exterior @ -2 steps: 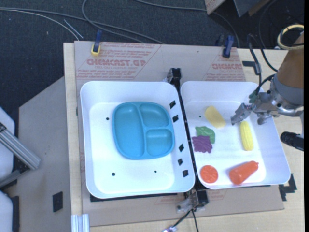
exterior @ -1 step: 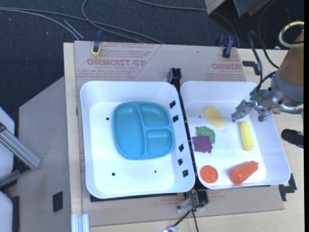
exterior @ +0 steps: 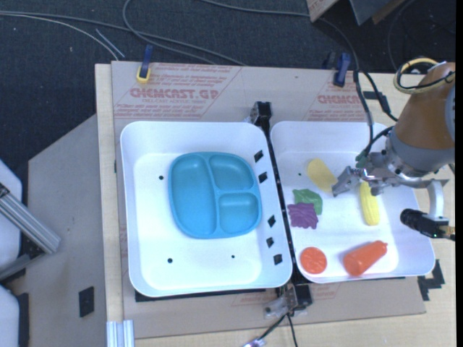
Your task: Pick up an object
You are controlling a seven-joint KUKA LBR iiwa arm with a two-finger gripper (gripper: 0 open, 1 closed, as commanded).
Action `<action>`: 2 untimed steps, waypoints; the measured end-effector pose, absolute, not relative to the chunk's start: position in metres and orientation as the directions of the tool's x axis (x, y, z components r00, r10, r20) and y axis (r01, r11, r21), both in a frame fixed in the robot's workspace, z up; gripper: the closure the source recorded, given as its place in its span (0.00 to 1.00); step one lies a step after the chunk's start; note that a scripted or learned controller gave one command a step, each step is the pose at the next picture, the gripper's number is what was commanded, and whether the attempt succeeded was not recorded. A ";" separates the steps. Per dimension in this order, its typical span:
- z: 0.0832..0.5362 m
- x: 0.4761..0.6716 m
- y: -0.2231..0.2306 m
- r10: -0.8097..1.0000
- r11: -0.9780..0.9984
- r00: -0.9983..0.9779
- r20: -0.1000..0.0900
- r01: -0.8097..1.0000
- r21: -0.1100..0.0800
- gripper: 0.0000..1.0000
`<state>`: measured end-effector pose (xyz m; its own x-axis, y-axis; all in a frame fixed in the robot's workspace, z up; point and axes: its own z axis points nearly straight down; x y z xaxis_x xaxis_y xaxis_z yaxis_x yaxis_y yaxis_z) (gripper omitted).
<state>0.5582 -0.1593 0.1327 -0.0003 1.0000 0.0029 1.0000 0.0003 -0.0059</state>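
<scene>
Just beside hand (exterior: 359,181): corn (exterior: 370,207).

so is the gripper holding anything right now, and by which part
Nothing is held: the gripper hangs open over the right bin, between the yellow lump and the corn.

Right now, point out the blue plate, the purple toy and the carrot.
blue plate (exterior: 215,194), camera view, its middle.
purple toy (exterior: 303,215), camera view, its centre.
carrot (exterior: 364,257), camera view, mid-body.
</scene>
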 end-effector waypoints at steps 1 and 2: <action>0.082 0.558 -0.158 1.000 0.000 0.000 0.003 1.000 -0.006 0.00; 0.096 0.559 -0.159 1.000 0.000 0.000 0.001 1.000 0.000 1.00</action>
<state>0.5591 -0.1590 0.0962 0.0003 1.0000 0.0014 1.0000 -0.0003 0.0003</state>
